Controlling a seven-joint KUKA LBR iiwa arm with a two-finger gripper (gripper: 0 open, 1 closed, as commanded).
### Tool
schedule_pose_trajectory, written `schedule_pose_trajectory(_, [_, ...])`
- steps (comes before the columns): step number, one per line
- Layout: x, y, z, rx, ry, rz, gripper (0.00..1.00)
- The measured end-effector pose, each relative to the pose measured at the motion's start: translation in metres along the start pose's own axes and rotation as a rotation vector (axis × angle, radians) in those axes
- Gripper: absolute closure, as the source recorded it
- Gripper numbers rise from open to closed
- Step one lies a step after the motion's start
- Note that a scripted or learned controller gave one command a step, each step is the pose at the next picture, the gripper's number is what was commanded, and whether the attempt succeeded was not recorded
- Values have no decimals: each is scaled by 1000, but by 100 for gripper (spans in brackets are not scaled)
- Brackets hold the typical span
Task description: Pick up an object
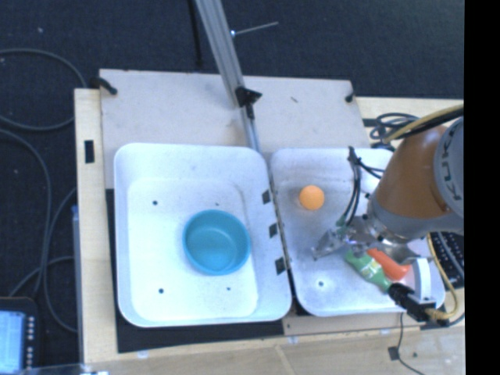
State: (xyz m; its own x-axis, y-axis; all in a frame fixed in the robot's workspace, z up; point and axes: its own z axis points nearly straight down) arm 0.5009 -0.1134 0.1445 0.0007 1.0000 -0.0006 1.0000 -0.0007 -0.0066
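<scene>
A blue bowl (pixel 216 241) sits in the middle of the left bin (pixel 141 178). An orange ball (pixel 312 198) lies in the upper part of the right bin (pixel 312 295). Lower right in that bin lies a green and orange object (pixel 376 267), partly under the arm. My gripper (pixel 337 243) hangs over the right bin just left of that object and below the ball. Its metal fingers point left toward the bin floor with nothing visible between them.
A slanted metal rail (pixel 223 45) runs from the top down to the gap between the bins. Cables (pixel 391 123) lie at the right of the bench. The arm's orange band (pixel 418 178) covers the right bin's right side.
</scene>
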Motion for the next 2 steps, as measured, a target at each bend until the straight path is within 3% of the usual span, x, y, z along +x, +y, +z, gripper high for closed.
schedule_pose_trajectory(1, [-2, 1, 46, -7, -2, 0, 0])
schedule_pose_trajectory(2, [-2, 3, 32, -12, 2, 11, 100])
